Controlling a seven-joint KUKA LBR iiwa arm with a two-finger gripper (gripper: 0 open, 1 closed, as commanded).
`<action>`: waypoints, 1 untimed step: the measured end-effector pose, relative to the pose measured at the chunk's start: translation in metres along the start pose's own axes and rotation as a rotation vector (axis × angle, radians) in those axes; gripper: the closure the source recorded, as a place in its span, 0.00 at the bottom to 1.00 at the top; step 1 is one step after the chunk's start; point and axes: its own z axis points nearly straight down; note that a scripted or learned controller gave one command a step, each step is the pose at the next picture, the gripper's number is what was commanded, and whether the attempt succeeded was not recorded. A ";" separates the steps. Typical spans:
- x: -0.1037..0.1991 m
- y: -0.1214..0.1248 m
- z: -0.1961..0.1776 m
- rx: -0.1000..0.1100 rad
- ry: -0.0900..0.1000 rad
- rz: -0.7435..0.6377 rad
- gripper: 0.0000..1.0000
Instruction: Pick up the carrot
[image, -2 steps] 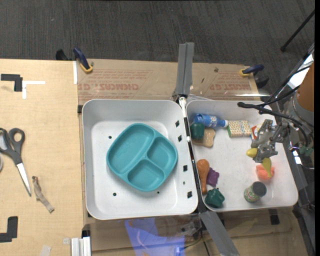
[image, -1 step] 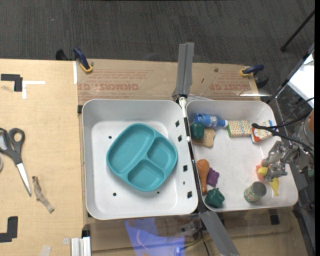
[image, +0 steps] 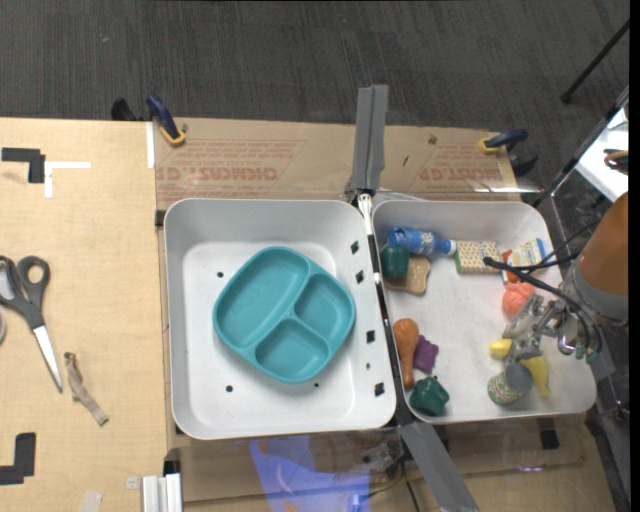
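- Plainly, in the camera view the carrot (image: 405, 345) lay in the right bin (image: 470, 222), close to its left wall, orange and slanted, with a purple piece (image: 427, 354) touching its right side and a dark green piece (image: 430, 397) just below.
- The gripper (image: 532, 335) hung over the right half of that bin, well apart from the carrot, above a yellow toy (image: 503, 348) and a grey round object (image: 511, 384).
- Whether it was wide or narrow, I cannot tell; clutter masked it.
- The left bin (image: 190, 330) held 1 teal divided plate (image: 285, 315).
- Judged from this, nothing was lifted: reaching across, grasping and raising all remained.
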 end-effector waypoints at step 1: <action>-0.008 0.000 -0.151 0.000 -0.002 -0.286 1.00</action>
